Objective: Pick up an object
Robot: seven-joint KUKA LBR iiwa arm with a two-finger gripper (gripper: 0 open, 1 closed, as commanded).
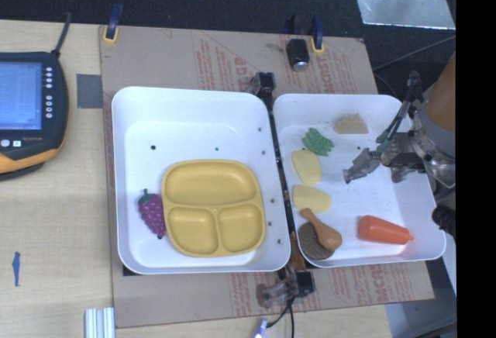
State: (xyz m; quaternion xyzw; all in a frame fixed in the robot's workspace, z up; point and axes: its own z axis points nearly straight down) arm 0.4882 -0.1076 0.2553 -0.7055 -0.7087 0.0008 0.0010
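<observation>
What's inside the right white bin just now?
In the right white bin: green toy, two pale yellow pieces, tan piece, orange carrot, brown wooden scoop. The gripper hides some floor.

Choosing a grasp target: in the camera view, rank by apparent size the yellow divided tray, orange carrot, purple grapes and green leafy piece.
1. yellow divided tray
2. orange carrot
3. purple grapes, close to the carrot, so unsure
4. green leafy piece

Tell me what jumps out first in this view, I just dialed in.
The yellow divided tray dominates the left bin, purple grapes beside it. In the right bin, the orange carrot stands out near the front, with the gripper hovering mid-bin.
</observation>
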